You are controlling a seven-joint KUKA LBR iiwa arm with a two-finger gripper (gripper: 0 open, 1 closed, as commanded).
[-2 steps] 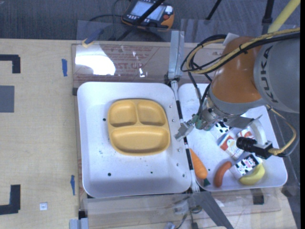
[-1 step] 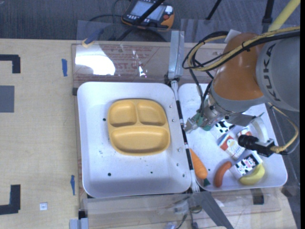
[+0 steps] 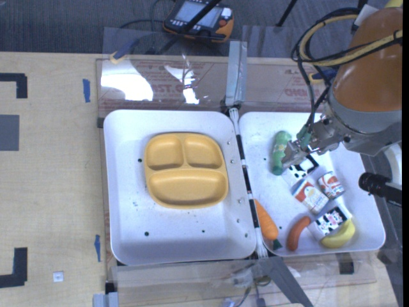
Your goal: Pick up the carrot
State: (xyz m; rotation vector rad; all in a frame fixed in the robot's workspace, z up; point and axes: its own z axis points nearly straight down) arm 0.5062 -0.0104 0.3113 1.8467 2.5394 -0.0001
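An orange carrot [image 3: 266,220] lies at seven o'clock in the right bin [image 3: 374,245], against its left wall. The end effector [image 3: 299,149] hovers at eleven o'clock beside a green item [image 3: 279,151]; its grip state cannot be told.

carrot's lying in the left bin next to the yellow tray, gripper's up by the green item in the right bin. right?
Not quite. The camera view shows the carrot in the right bin, against its left wall near the front corner, not in the left bin beside the yellow tray. The rest holds: the gripper is by the green item in the right bin.
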